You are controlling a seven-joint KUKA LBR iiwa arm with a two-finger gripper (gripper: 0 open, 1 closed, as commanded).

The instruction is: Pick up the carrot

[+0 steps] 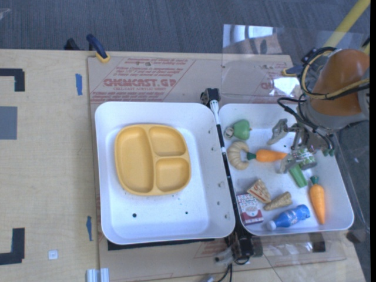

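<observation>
The right-hand bin (346, 216) holds two carrot-like toys: a small carrot (271, 155) lying on its side near the middle, its green top pointing toward a croissant (238, 154), and a larger carrot (317, 201) near the bin's right wall, leaf end up in the view. The pincer (292, 147) hangs over the bin just right of the small carrot, its fingers spread apart and nothing between them. Both carrots look like hard, light plastic play food, so they should be stiff but smooth and apt to roll or squirt out of a tapered grip. The thick orange body, across its width near the leafy end, seems the safest hold. A green cylinder (298, 175) lies close to the pincer, and a green pepper (241, 128) sits well clear.
</observation>
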